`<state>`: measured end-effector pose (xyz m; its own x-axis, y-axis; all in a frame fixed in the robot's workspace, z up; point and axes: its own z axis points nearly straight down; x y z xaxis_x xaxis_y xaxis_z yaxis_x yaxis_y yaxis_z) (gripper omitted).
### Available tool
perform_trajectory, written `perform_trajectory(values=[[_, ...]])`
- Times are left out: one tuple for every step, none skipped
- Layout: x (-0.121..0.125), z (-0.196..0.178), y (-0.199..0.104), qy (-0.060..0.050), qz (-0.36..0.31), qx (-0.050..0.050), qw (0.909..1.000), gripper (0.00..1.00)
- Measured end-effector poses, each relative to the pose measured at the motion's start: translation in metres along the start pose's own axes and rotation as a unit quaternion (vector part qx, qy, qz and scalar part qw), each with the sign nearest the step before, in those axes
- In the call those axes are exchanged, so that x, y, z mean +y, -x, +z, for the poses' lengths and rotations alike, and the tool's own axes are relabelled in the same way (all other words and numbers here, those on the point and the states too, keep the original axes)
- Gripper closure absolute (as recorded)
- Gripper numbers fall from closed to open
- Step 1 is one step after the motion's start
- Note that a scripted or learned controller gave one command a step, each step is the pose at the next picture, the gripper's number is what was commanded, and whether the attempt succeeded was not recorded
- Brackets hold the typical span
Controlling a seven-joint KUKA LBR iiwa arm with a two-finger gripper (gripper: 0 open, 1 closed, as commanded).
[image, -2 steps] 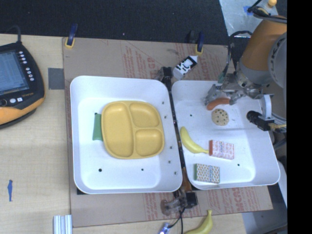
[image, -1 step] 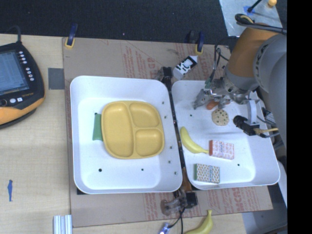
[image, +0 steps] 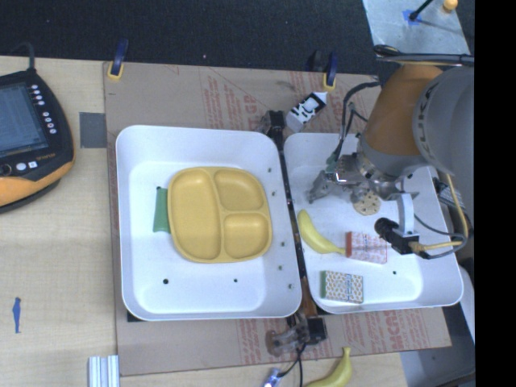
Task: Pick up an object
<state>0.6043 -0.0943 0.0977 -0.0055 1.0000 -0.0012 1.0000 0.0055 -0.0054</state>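
1. The gripper (image: 322, 185) hangs low over the far-left part of the right bin (image: 427, 297). Its fingers look spread apart with nothing between them, though the metal parts are small and hard to read.
2. Judging by that, the step in hand is the approach; no object is picked yet.
3. The nearest candidate is the banana (image: 316, 235), lying by the bin's left wall just in front of the gripper. Next the fingers would need to drop astride it and close.
4. Other choices lie toward the near edge: a red-and-white packet (image: 369, 247), a patterned box (image: 343, 286), and a round cookie-like disc (image: 367, 202) under the arm.
5. The left bin (image: 137, 216) holds a yellow divided plate (image: 219, 214). A teach pendant (image: 28, 139) sits at the bench's left edge, and a second banana (image: 334, 371) at the near edge.
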Motion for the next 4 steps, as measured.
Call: perform_trajectory(values=[[-0.046, -0.094, -0.046, 0.001, 0.0, 0.0, 1.0, 0.0], [-0.065, -0.094, -0.054, 0.0, 0.0, 0.0, 1.0, 0.0], [-0.071, -0.094, -0.049, 0.0, 0.0, 0.0, 1.0, 0.0], [-0.062, -0.094, -0.049, 0.001, 0.0, 0.0, 1.0, 0.0]])
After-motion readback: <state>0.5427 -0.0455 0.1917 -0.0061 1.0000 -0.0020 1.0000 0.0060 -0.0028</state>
